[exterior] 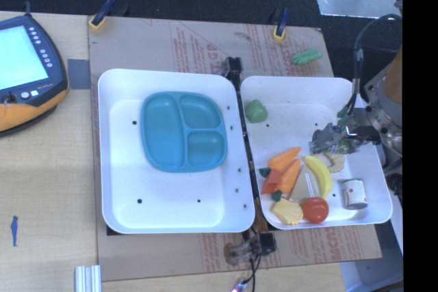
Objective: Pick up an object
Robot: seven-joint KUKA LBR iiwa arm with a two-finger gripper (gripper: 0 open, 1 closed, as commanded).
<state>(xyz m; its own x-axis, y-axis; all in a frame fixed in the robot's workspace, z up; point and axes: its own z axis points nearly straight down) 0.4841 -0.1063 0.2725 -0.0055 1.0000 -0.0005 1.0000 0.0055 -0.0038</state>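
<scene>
My gripper hangs over the right part of the right bin, just above the toy food. Below and left of it lie a yellow banana, two orange carrots, a red tomato, a yellow corn piece and a small silver can. A green round piece sits alone near the bin's upper left. A pale item lies partly under the gripper. Nothing can be made out between the fingers.
The left bin holds a blue divided plate. A green object lies on the cardboard behind the right bin. A tablet pendant rests at the far left. Clamps hold the cardboard's back edge.
</scene>
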